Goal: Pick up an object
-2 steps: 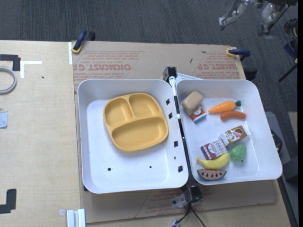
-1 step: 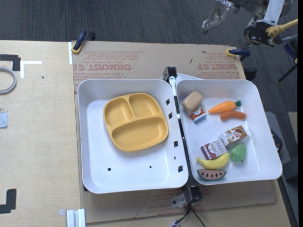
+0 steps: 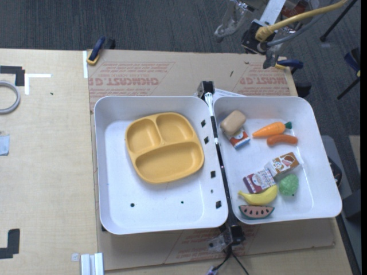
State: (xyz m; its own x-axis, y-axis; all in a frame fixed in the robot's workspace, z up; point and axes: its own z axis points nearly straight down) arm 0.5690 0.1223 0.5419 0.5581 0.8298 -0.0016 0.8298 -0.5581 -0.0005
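Status: approach not begun, by my judgement. My gripper (image 3: 229,24) hangs high at the far side of the scene, beyond the far edge of the surface (image 3: 46,153), over the dark floor. It carries nothing. Whether it is spread or pressed together I cannot tell; the part is blurred and translucent in this view.

Candidate objects all lie in the right bin (image 3: 321,153). At its far end: a tan bread roll (image 3: 233,121) touching a small red-and-blue carton (image 3: 240,138), and to their right two carrots (image 3: 276,129) lying side by side. At its near end, clustered: two small milk cartons (image 3: 272,173), a green ball (image 3: 288,185), a banana (image 3: 259,196) and a watermelon slice (image 3: 256,212). The left bin (image 3: 109,171) holds a yellow divided plate (image 3: 165,148).

All objects lie nearer than my gripper and well apart from it; the bread roll is closest.

Next move, as I judge it: travel nearward over the right bin, settle above one object, then descend. The carrots stand clearer of neighbours than the near cluster.
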